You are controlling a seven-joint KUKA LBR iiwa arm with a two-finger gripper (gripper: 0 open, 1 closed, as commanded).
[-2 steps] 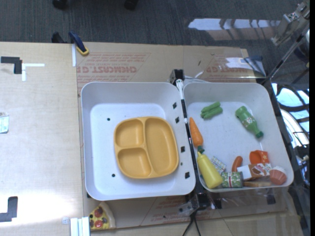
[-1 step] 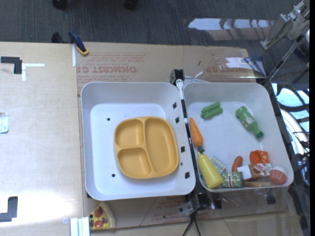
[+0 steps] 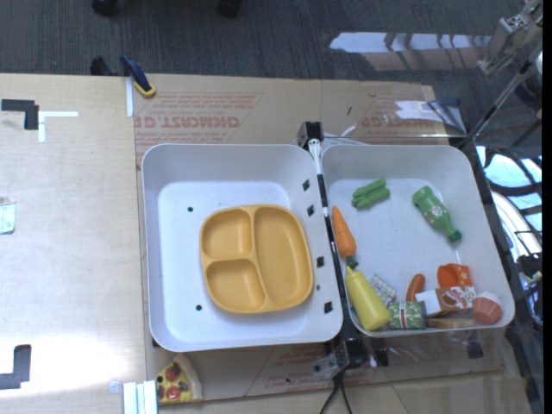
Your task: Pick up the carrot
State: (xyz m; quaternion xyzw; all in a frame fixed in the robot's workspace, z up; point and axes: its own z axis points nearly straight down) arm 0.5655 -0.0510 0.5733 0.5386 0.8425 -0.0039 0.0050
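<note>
A: Starting at the left — how much open room is there?

B: Plenty. The bench (image 3: 60,274) lies bare along its left side. The left bin (image 3: 164,257) holds a yellow divided plate (image 3: 256,258) near its middle, with bare white floor between the plate and every wall, widest along the far edge.

A: And on the plate?

B: Three compartments, none with food in it.

A: The carrot?

B: The carrot (image 3: 343,231) lies in the right bin (image 3: 470,175), right against its left wall, about midway along that wall, lengthways to it. Just nearer the front lies a yellow bottle (image 3: 366,300), its tip close to the carrot's end.

A: The rest of that bin?

B: Green pea pods (image 3: 371,194) near the far edge, a green bottle (image 3: 435,213) toward the right wall, and the middle floor open. The front right corner is crowded — a small red piece (image 3: 416,286), a green-labelled can (image 3: 405,316), an orange carton (image 3: 454,284) and other packets touching one another.

A: The tool — clenched or released?

B: I cannot tell.
</note>
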